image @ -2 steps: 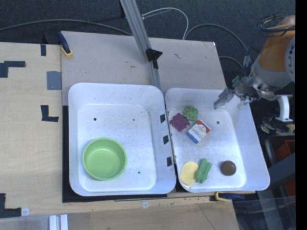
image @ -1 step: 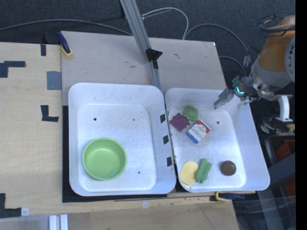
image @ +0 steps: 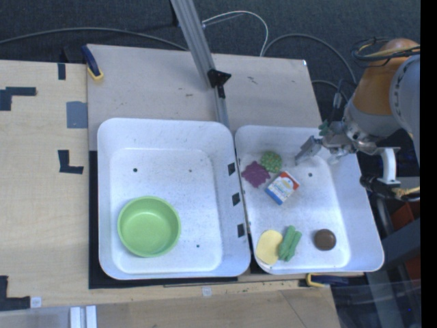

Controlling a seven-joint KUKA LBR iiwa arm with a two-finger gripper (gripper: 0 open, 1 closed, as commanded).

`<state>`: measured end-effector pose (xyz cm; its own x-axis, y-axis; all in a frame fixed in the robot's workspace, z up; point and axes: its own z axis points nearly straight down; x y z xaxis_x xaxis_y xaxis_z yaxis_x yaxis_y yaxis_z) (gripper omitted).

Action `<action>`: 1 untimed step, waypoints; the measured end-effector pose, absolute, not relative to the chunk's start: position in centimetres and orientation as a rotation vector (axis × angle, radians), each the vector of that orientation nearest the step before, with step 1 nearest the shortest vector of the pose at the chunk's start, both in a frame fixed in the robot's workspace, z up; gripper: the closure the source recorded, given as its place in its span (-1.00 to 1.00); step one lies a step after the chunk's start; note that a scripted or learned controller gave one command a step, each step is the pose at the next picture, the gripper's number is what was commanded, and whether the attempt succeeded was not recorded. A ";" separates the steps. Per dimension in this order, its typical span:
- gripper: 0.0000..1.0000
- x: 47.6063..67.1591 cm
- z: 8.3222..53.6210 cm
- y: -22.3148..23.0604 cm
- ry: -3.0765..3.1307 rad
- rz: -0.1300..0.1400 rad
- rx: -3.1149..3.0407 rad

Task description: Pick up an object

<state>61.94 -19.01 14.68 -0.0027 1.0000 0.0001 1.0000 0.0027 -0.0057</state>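
- The gripper [image: 308,149] hung over the far right part of the right bin [image: 355,203], reaching in from the right; whether its fingers were apart or together could not be told at this angle, and nothing showed between them.
- Taking the small white carton [image: 281,187] with blue and red print as the landmark — it lay tilted near the middle of the right bin.
- A green knobbly ball-like object [image: 271,160] sat just beyond the carton, on the far side.
- A purple flat piece [image: 255,173] lay just left of the carton, touching or nearly touching the green ball.
- The gripper was up and to the right of the carton, near it but apart from it.
- Nearer the camera than the carton, a yellow object [image: 269,246] and a green ridged object [image: 289,242] lay side by side, touching.
- A brown round object [image: 324,238] rested to the right of that pair, down and right of the carton.
- Well to the left of the carton, the left bin [image: 164,142] held a green bowl [image: 149,225] in its near left corner.
- Both bins sat side by side on the worktop [image: 41,203] — pale wood with dark tape marks at the left.
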 end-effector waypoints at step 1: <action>-1.00 62.2 10.0 -19.1 -2.227 -0.004 -2.227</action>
<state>62.20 -19.09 9.98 0.0000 1.0000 -0.0032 1.0000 0.0000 0.0070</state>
